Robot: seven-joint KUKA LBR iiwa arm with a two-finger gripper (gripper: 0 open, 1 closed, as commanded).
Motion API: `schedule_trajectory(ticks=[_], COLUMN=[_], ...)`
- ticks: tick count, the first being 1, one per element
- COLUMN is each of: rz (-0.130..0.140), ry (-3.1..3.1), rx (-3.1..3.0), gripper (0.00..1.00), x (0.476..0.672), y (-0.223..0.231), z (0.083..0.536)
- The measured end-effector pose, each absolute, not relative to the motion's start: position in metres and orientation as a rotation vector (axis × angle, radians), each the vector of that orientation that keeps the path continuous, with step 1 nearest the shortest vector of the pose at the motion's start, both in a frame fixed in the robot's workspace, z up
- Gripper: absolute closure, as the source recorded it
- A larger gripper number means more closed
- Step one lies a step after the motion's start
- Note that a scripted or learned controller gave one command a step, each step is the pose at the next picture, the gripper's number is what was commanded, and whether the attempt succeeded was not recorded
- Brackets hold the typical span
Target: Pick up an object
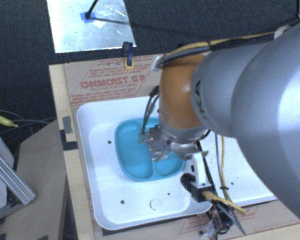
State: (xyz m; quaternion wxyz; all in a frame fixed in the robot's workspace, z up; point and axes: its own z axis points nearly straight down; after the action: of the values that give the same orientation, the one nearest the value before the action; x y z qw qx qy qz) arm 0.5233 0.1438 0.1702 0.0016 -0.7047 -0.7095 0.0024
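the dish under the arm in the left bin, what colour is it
Light blue; the dish shows in the camera view.

The grey arm point(259, 107) hangs over the white bin point(104, 167), its tool point(156, 146) above a blue dish point(138, 151).

Arm point(258, 101) blocks most of the right bin point(248, 186), whose far side is also cut off by the pic's right edge. Wrist covers the right part of the blue dish point(135, 154) in the left bin point(104, 167). Jaws hidden under wrist; state can't be told.
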Motion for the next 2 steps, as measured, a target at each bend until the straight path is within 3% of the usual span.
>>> schedule_trajectory(ticks=[1, 2], rz=[-0.022, -0.028], ry=[-2.233, -2.227], rx=[-2.22, -2.233], gripper=[1.0, 1.0], x=[0.526, 0.535], y=[0.149, 0.089], z=[0.316, 0.504])
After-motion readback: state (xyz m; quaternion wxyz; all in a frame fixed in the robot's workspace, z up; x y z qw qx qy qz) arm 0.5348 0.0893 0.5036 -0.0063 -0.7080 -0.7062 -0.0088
